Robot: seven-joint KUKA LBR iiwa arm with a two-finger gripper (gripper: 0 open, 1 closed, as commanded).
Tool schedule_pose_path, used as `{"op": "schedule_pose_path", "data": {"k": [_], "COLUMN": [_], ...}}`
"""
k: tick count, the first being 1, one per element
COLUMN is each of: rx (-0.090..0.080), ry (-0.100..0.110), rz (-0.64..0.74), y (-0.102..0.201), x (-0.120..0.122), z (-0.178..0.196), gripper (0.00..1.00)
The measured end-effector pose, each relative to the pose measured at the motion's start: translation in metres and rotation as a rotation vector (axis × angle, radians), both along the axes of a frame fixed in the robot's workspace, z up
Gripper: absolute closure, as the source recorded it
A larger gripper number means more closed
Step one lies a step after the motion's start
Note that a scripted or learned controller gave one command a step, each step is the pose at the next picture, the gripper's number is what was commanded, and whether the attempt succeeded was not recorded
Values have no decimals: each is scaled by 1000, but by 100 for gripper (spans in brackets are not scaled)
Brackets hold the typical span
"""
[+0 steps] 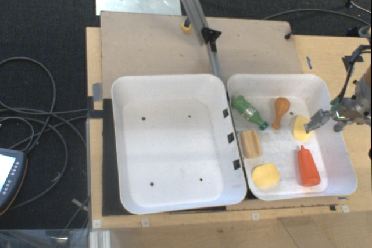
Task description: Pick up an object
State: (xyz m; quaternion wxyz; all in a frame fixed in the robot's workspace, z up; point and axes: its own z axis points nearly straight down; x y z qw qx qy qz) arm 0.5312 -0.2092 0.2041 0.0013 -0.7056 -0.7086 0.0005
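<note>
— Camera view first: where is the claw [318, 120]?

— At the right bin's [334, 186] right side, its tip just at a pale yellow piece [300, 128]. I cannot tell whether it is spread or pressed together, or whether it touches the piece.

— What else lies in that bin?

— A green bottle [249, 112] near the left wall, a brown drumstick-shaped toy [280, 110] beside it, a tan bread-like block [250, 143], a yellow lump [265, 175], and an orange-red bottle [307, 166] below the pale piece.

— And the left bin [168, 142]?

— Plain white, resting on the tabletop [151, 43].
</note>
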Motion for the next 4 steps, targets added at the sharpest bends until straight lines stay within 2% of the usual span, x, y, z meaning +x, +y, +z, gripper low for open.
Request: {"op": "schedule_pose_path", "data": {"k": [1, 3, 4], "rx": [-1, 0, -1], "ry": [-4, 0, -2], "rz": [0, -3, -3], "y": [0, -9, -8], "x": [1, 3, 4], "z": [2, -87, -115], "gripper": [0, 0, 0]}}
